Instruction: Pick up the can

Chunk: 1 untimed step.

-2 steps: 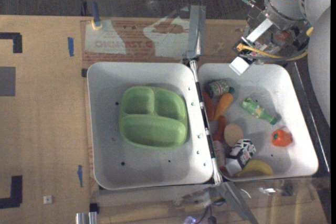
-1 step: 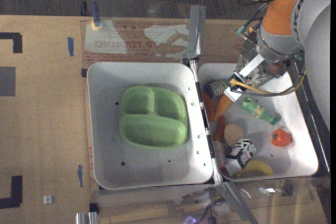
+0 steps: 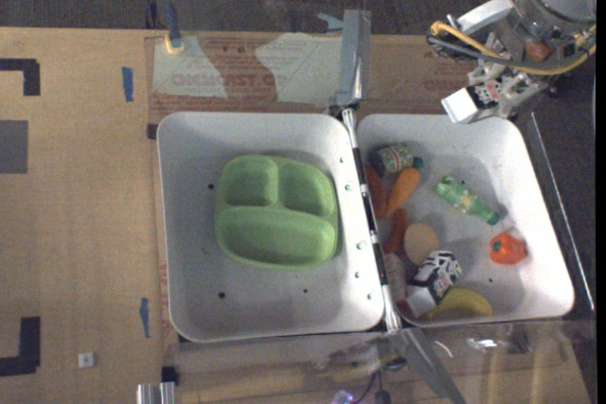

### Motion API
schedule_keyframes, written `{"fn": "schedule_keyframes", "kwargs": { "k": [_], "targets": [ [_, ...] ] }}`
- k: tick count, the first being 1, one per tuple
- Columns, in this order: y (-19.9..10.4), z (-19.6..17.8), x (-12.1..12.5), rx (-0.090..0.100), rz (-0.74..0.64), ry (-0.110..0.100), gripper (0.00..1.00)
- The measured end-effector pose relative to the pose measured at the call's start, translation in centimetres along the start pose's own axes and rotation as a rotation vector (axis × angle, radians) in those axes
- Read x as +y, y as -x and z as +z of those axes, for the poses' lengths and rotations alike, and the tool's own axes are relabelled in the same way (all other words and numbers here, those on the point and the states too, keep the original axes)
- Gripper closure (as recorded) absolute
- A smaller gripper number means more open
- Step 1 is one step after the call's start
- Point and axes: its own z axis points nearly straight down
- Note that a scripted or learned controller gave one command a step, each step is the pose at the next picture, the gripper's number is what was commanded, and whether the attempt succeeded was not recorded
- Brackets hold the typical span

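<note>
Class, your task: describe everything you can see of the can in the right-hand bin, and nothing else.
The can is a small cylinder with a mostly green label carrying lighter and reddish patches; its printing is too small to read. It looks like toy metal or plastic, though the material cannot be judged surely. It lies on its side near the upper left corner of the right bin, close to the divider. A carrot lies just below it and seems to touch it. The gripper hangs above the bin's far edge, apart from the can.

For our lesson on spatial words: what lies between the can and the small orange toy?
A green bottle, lying flat between can and orange toy, in the camera view.
</note>
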Motion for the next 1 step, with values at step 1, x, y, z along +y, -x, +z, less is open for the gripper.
{"fn": "schedule_keyframes", "kwargs": {
  "k": [1],
  "targets": [
    [2.89,8.24,-5.38,-0.003,-0.028,-0.003,1.0]
  ]
}}
